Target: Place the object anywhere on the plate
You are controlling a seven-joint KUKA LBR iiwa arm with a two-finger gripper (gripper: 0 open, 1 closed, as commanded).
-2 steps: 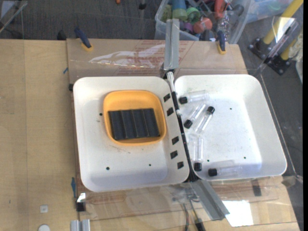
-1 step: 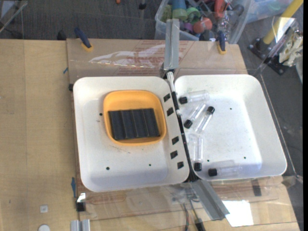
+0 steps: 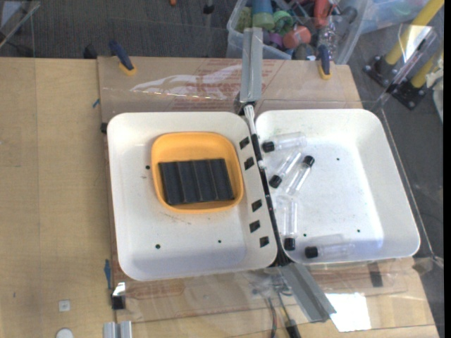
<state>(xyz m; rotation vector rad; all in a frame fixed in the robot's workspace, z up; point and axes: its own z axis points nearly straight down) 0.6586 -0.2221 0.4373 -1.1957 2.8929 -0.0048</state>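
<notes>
1. Looking down from the one camera above, a light wooden surface (image 3: 49, 189) carries two shallow white bins side by side. The left white bin (image 3: 134, 252) and the right white bin (image 3: 373, 210) touch along the middle. A row of small black clips (image 3: 255, 206) runs down that join, likely to keep the bins together.

2. In the left bin sits a yellow-orange plate with rounded corners (image 3: 196, 144). On the plate lies a dark grey ribbed block (image 3: 196, 182), flat, covering most of the near part of the plate. It rests inside the plate's rim, so it should not slide off.

3. In the right bin lie several clear plastic tubes with black caps (image 3: 292, 174). They are bunched on the left side of that bin, close to the join, and one more clear tube (image 3: 328, 248) lies along the near edge. They look light and round, so they may roll when touched.

4. The claw is out of the picture, so I cannot tell if it is spread or pressed together.

5. My guess about the task: the ribbed block looks like the object, and it is on the plate, so the job looks done. If a tube is the object instead, it would have to be lifted over the join to the plate.

6. At the far edge, a clear tub of bright toys (image 3: 303, 13) stands off the surface.
</notes>
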